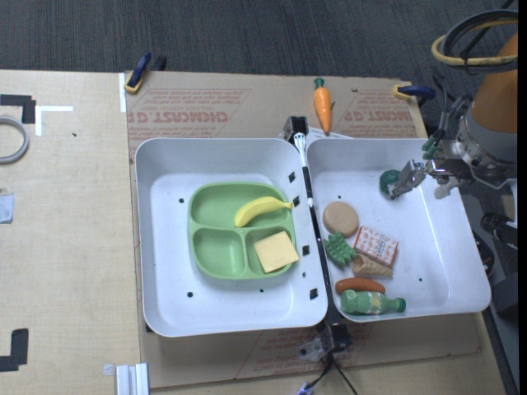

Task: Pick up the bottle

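Two white bins sit side by side on the desk [74, 220], their inner rims touching along the middle. The bottle [372, 304], green and lying on its side, is in the right bin [445, 253], tight against the near rim at the front left corner, with a sausage [360, 285] just behind it. That leaves little room on its near side; the open floor of that bin is to the right and toward the back.

The gripper [403, 181] hangs over the back of the right bin, well apart from the bottle, near a small dark green thing [388, 181]. Whether its fingers are spread or pressed together I cannot tell from here.

In the right bin I count one bottle, one sausage, one round cookie [340, 218], one printed box [376, 245], and one leafy green piece [338, 248]. The left bin [165, 286] holds one green tray [216, 253] with three compartments, one banana [262, 210] and one yellow block [275, 251]. One carrot [321, 104] lies on the cardboard behind the bins.
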You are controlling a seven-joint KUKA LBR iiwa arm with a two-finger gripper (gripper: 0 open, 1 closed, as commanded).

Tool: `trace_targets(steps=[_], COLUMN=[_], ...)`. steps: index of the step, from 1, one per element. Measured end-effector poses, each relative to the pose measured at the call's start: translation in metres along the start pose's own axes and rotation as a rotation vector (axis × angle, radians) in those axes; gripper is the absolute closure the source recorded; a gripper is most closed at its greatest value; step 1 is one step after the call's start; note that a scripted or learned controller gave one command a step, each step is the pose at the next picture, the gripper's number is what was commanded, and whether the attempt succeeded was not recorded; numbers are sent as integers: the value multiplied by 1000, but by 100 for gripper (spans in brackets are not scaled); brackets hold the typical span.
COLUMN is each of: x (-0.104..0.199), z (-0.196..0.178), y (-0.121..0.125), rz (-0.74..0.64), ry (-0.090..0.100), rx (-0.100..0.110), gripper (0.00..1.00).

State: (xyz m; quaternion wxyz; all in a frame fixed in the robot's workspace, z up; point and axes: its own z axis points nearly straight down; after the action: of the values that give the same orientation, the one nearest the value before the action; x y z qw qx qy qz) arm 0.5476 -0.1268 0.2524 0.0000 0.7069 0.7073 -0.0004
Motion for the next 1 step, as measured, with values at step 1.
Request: trace_targets(steps=[1], x=[0], z=[-9], y=[0], rz=[0], ry=[-1], rx=[0], gripper=[100])
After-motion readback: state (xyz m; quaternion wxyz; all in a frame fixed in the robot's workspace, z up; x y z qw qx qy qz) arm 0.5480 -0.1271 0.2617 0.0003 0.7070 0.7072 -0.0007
